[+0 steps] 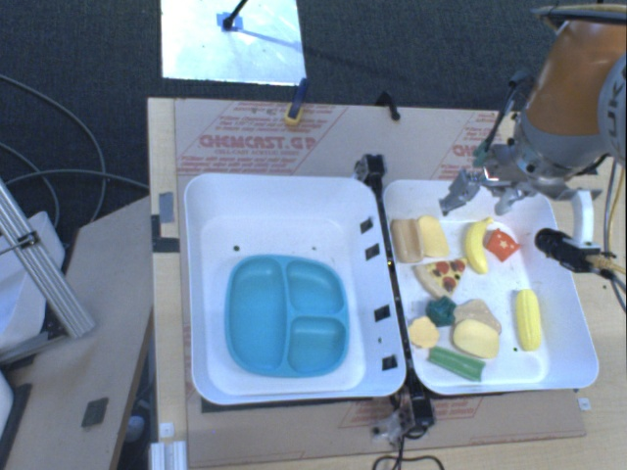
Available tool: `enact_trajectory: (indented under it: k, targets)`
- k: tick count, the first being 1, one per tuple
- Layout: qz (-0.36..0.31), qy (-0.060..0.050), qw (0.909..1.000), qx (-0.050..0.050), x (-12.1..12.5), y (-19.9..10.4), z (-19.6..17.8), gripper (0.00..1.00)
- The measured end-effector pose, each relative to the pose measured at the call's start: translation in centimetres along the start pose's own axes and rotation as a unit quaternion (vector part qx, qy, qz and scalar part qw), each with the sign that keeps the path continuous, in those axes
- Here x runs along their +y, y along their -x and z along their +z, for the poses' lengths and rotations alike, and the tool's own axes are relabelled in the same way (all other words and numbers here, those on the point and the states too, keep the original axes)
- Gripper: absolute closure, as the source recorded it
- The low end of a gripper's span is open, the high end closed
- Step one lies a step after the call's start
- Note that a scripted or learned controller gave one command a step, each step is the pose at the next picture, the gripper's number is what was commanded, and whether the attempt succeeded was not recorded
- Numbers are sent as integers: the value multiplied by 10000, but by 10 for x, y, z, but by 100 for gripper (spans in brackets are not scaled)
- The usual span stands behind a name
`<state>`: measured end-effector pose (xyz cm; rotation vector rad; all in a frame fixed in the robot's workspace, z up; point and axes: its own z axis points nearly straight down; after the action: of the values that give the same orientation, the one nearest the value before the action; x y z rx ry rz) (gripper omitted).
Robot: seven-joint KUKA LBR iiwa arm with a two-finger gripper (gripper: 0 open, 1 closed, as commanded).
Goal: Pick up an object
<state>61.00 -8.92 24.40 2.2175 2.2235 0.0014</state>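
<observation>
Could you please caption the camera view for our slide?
Gripper with open fingers above the toy-food bin; blue divided tray in the left bin.

Blue tray (287, 316), white bins (294, 199), yellow banana (476, 246), perhaps green cucumber (456, 362)

The blue three-compartment plastic tray (287, 314) is lying in the left shallow white bin (211, 204). The right shallow white bin (573, 346), just beside it, is holding small plastic toy foods (460, 297) near its middle.

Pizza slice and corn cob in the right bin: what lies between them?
In the camera view, the banana's lower end lies between pizza slice and corn cob.
</observation>
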Motion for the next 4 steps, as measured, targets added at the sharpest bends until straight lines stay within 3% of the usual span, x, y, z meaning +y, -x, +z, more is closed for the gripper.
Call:
enact_trajectory:
  k: [1, 2, 3, 4]
  targets:
    - [47, -93, 9999, 19, -131, 27, 104, 0]
    - [3, 39, 10000, -17, -121, -6, 158, 0]
    - [18, 60, 10000, -11, -120, -5, 154, 0]
    - [-27, 53, 10000, 2, -121, -36, 47, 0]
